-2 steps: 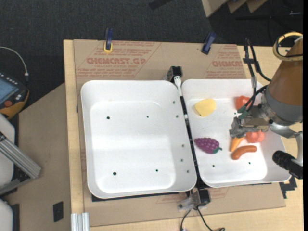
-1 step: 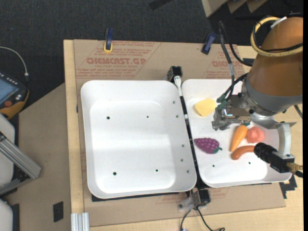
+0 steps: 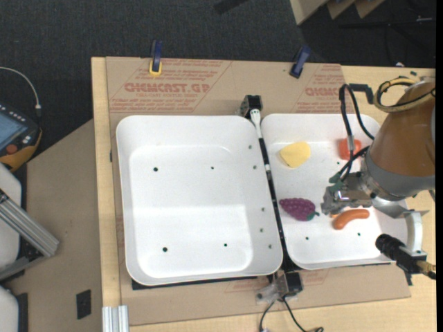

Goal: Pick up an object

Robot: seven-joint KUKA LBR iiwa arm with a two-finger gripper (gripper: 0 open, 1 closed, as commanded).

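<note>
Your gripper (image 3: 337, 200) hangs low in the right bin (image 3: 311, 254), right of frame centre, its grasp impossible to tell, just above the sausage (image 3: 351, 217), which looks light, smooth, firm and apt to roll, so take it across its middle.

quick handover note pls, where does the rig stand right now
Pincer: low in the right bin, between the purple grape bunch and the orange sausage-shaped toy; nothing seen held.
Things: a yellow piece toward the back of the right bin, a red item partly behind the arm. All lie in the right bin.
Done: nothing lifted yet.
Left: grasp one object and raise it.
</note>
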